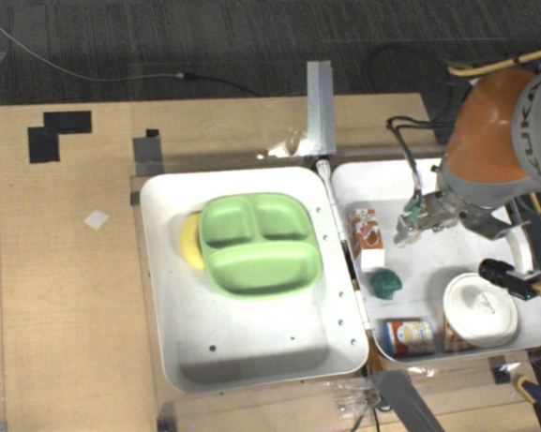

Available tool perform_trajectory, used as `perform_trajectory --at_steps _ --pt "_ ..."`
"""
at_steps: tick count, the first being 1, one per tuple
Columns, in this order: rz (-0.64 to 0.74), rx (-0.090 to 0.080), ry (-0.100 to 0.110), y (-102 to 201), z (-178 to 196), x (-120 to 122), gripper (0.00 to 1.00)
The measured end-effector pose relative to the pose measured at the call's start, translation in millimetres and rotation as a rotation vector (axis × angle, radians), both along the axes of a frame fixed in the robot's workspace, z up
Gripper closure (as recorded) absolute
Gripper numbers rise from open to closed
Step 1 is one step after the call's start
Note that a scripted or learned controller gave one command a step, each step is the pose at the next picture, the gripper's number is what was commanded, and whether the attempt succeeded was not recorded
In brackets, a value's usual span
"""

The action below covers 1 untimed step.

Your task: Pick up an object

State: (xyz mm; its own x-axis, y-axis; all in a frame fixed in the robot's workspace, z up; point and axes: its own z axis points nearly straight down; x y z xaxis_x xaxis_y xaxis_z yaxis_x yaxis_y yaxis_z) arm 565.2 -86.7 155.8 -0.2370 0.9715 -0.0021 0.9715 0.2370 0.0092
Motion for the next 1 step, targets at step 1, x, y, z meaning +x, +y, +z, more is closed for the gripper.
perform_trajectory --at_steps 1 --pt "0.094 -0.002 -0.003 -27.5 -66.5 32.9 1.0"
